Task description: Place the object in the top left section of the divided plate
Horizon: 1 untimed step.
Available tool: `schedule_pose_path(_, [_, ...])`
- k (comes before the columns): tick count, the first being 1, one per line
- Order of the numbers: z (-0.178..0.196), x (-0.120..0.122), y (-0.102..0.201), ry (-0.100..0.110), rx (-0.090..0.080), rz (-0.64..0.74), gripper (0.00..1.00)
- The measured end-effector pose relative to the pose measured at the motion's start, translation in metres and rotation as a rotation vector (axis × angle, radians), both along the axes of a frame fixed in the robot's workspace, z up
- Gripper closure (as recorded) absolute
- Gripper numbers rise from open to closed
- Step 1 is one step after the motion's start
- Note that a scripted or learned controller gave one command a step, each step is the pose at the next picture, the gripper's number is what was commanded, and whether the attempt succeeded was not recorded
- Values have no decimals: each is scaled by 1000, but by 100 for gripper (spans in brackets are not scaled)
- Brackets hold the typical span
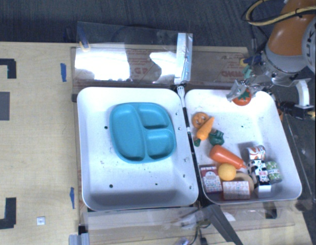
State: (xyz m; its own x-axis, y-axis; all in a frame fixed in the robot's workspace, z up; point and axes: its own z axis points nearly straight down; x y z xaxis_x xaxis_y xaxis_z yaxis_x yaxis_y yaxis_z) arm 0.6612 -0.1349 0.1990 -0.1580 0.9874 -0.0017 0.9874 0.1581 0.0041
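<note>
tool (241,93) hangs over right bin's (285,137) far edge, gripping red-orange object (242,100).

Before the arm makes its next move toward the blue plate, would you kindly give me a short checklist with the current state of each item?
1. Object between the fingers of the gripper: ok, a small red-orange object sits there.
2. Object lifted free of the right bin: cannot tell, it hangs at the bin's far edge.
3. Divided plate in the left bin: ok, lying flat.
4. Plate's top left section free: ok, nothing lies in it.
5. Path over the rims between the bins: ok, nothing stands there.
6. Other toys, such as the carrot, away from the gripper: ok.
</note>
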Motion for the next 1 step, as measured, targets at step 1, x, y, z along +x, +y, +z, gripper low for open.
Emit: schedule_pose_path(1, [-36,-59,25,6,2,157,100])
